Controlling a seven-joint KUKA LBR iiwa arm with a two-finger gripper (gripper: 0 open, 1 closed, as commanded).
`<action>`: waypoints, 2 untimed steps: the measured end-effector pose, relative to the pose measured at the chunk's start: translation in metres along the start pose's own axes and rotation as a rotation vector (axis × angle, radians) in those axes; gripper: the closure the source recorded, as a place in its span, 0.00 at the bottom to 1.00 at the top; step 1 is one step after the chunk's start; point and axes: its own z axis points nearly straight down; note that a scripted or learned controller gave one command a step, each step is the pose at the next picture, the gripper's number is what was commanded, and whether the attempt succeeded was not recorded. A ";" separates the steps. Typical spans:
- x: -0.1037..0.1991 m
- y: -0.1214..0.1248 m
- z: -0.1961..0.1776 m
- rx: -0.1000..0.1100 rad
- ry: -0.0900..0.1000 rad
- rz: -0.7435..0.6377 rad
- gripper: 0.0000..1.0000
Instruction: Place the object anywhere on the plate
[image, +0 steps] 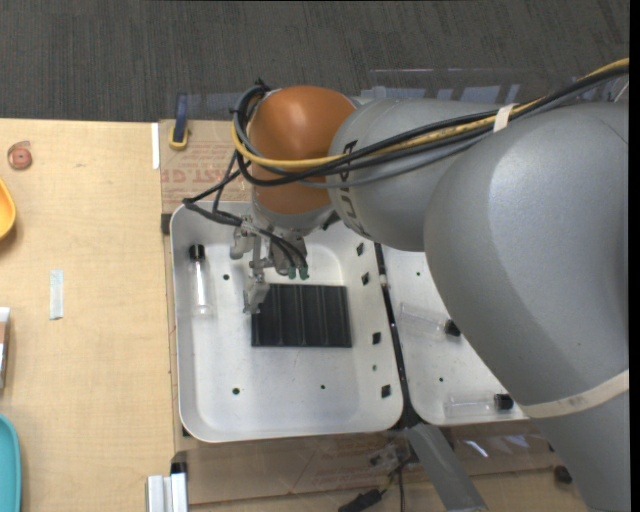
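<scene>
Overhead slanted view of the bench with two shallow white bins side by side. The grey arm (500, 200), with its orange band (295, 150) above the wrist and yellow and black cables (420, 135) running along it, reaches in from the right and covers much of the right bin (440, 385). Its gripper (258, 290) hangs over the upper middle of the left bin (215, 405), pointing down at the top left corner of a dark ribbed rectangular plate (302, 316) that lies flat on the bin floor, near its centre. Whether the gripper touches the plate cannot be told, and the wrist hardware hides the state of the claw: it cannot be told whether it is released, clenched or grasping anything. A clear tube-like object with a black cap (201, 280) lies along the left wall of the left bin, well apart from the plate and off it. A similar clear item with a dark end (480, 405) lies near the front edge of the right bin. To the left of the bins extends a pale wooden tabletop (80, 300).
</scene>
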 end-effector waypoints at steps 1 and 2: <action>-0.023 0.014 0.001 0.002 0.006 0.652 0.00; 0.019 0.020 0.000 0.011 -0.003 1.161 0.00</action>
